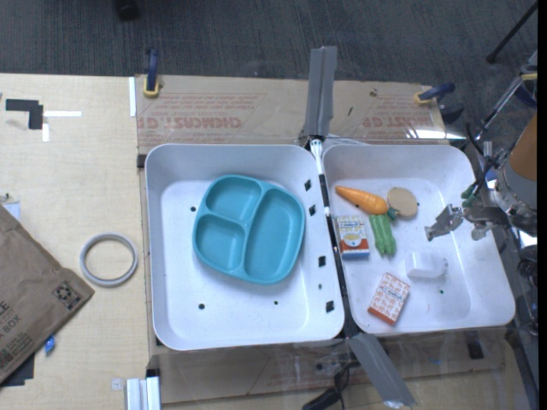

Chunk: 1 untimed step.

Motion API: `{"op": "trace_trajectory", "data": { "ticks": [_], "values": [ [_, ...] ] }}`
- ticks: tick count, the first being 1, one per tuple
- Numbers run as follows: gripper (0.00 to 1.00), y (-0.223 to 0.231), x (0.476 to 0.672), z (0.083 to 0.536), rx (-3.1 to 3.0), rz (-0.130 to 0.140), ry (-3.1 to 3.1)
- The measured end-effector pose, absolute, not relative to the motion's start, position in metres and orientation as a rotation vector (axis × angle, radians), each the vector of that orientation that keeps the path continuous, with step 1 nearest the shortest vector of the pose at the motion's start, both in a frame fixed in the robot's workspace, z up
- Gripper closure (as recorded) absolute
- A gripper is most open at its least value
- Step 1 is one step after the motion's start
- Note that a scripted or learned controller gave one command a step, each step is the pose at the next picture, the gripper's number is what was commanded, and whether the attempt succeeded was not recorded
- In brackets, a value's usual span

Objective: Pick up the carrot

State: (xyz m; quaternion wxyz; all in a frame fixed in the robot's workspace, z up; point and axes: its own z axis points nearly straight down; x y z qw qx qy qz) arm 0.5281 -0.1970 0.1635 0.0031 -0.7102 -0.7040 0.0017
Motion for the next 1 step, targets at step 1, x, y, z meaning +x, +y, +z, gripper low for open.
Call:
{"op": "trace_trajectory", "data": {
  "ticks": [1],
  "values": [
    [0.0, -0.1339, 0.6233, 0.1446, -2.559, 0.01, -1.816]
  ]
}}
